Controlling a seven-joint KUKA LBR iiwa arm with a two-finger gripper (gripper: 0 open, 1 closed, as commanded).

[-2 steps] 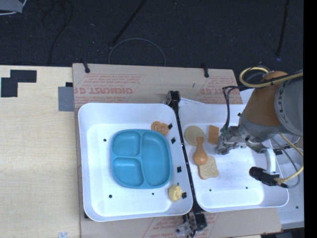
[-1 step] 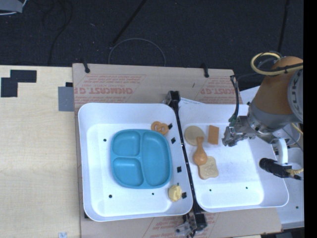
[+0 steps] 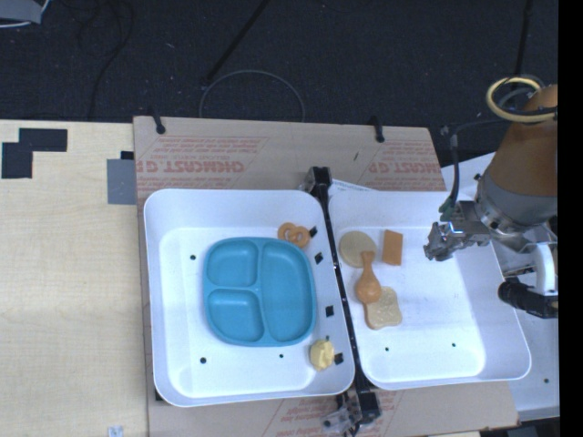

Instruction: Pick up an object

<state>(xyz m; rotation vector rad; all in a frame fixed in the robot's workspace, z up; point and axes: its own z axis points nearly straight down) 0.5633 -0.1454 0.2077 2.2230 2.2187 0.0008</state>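
Camera view, looking down at a slant: gripper (image 3: 444,242) poised over the right bin (image 3: 474,358) near its right-hand wall, nothing between the fingers, their open or clenched state impossible to tell from here. Candidates for picking clustered left of it in the same bin: an orange block (image 3: 393,248), a pale round disc (image 3: 356,243), an orange spoon-shaped piece (image 3: 368,283) touching the disc, and a tan slice (image 3: 383,309) just below. Across the divider, in the left bin (image 3: 173,371): a blue divided plate (image 3: 258,291), a small pretzel-like toy (image 3: 294,235) by its upper corner, a yellow lump (image 3: 322,354) near the lower corner.

Step in hand, by all appearances: approach, no grasp made yet. Next move likely calls for a shift leftward and a descent over the orange block (nearest, standing apart from its neighbours).

Legible writing: red print on the cardboard (image 3: 228,157) under the bins, upside down, apparently reading "CHEMCREST C.P" or similar, repeated.
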